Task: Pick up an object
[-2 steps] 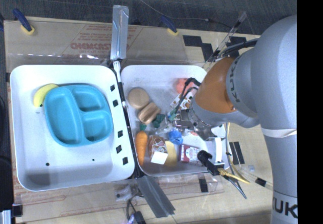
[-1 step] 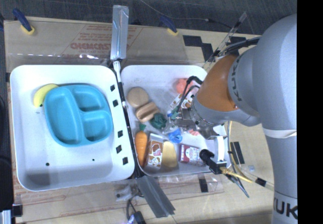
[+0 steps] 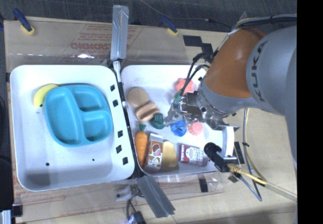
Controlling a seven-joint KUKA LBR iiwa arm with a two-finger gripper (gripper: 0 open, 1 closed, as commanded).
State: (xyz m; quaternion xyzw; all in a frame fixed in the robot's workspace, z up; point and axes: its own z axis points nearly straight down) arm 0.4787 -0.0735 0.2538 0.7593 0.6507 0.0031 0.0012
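Objects for picking lie heaped in the right bin [image 3: 151, 74], which sits beside the left bin [image 3: 20, 117] on the bench. Toward its left side rest a tan bread-shaped toy [image 3: 137, 97] and a brown one [image 3: 147, 111] just nearer. Along the near wall lie an orange carrot [image 3: 141, 145], a brown and gold packet [image 3: 161, 155] and a dark red packet [image 3: 191, 154], as loose things do when tipped in. A small green piece [image 3: 158, 120], a blue piece [image 3: 177, 128], a pink shell shape [image 3: 195, 128] and a coral-pink piece [image 3: 182, 86] cluster mid-bin. The left bin holds a blue divided tray [image 3: 78, 114] with a yellow banana [image 3: 43, 94] tucked at its far left edge.

The gripper [image 3: 177, 109] reaches in from the right and hangs low over the mid-bin cluster, close above the green and blue pieces. How far it is open cannot be told, nor whether it touches or holds anything.
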